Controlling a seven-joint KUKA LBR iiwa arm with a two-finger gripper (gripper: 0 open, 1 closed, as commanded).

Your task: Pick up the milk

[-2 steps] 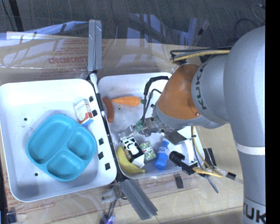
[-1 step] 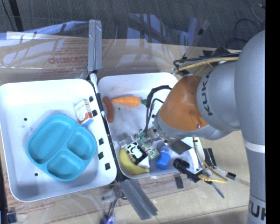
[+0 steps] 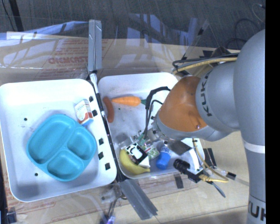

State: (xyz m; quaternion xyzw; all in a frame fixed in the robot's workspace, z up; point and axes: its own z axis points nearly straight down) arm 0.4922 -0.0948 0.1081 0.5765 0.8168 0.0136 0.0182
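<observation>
Overhead, the grey arm (image 3: 233,97) is reaching in from the right, its orange band (image 3: 182,108) hanging over the right bin (image 3: 126,83). Beside it, the left bin (image 3: 18,101) is holding a blue divided plate (image 3: 60,146), and the small milk carton (image 3: 83,111) is lying just past the plate's upper right corner, near the wall between the bins. Across in the right bin, a carrot (image 3: 126,101) is lying by a brown sausage (image 3: 109,110), while a banana (image 3: 130,164) is curling along the near wall beside a blue cup (image 3: 163,160). Down there the gripper (image 3: 144,146) is hovering above the banana, well apart from the milk; whether it is spread or pressed together is hard to tell.
</observation>
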